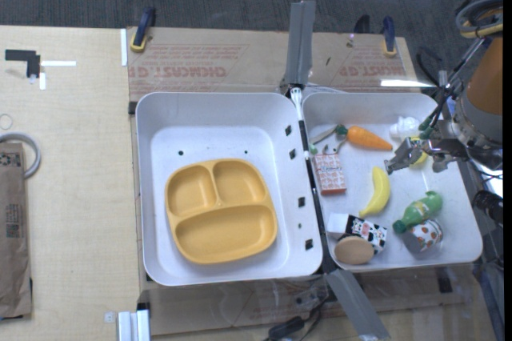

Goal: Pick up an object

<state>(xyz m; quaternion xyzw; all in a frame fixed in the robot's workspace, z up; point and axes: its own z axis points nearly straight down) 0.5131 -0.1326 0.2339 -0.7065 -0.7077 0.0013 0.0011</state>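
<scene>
The grey two-finger gripper (416, 153) is hovering over the right white bin (472, 251), just beside the yellow banana (378, 191); its jaws are standing open, gripping nothing. Cardboard (208, 63) behind the bins is showing reversed lettering reading "CHEMCAST GP". The pinkish printed box (330, 174) is bearing text too small to read. The yellow divided plate (222, 209) is sitting in the left white bin (152, 171).

Yellow divided plate (222, 209): in white bin (152, 171), well to view's left of gripper (414, 156) | cardboard sheet (208, 63): beyond gripper, behind bins | brown paper bag (12, 235): far left, farthest from gripper
</scene>
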